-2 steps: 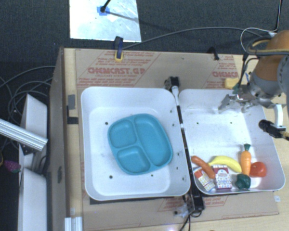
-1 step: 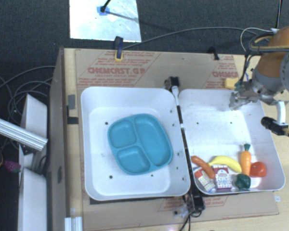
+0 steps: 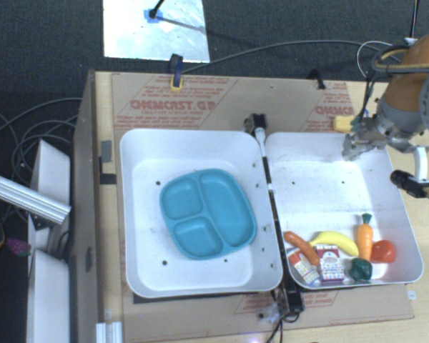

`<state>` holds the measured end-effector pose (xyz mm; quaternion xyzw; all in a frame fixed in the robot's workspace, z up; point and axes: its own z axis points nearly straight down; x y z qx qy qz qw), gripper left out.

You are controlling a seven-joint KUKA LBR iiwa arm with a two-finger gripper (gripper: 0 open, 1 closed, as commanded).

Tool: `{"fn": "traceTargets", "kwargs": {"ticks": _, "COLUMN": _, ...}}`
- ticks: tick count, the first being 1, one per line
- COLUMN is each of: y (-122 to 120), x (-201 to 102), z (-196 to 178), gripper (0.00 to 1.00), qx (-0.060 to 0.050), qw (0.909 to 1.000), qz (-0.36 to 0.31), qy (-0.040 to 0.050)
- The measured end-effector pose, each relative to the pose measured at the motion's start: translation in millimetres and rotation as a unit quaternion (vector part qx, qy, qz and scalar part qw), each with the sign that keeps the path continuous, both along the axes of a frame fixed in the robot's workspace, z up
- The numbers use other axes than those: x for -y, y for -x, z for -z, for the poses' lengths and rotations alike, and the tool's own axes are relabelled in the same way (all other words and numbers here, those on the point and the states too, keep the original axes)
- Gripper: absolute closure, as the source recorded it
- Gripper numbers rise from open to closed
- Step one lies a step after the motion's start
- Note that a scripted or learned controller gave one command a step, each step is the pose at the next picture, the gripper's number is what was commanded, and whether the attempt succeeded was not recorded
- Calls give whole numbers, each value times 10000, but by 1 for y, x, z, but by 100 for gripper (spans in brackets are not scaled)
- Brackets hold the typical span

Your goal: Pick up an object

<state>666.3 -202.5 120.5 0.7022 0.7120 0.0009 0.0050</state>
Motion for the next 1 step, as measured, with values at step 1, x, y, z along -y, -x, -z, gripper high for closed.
{"fn": "traceTargets", "kwargs": {"ticks": 1, "y": -1, "x": 0, "z": -12, "gripper": 100, "qx": 16, "qw": 10000, "qz": -20, "qy": 11}}
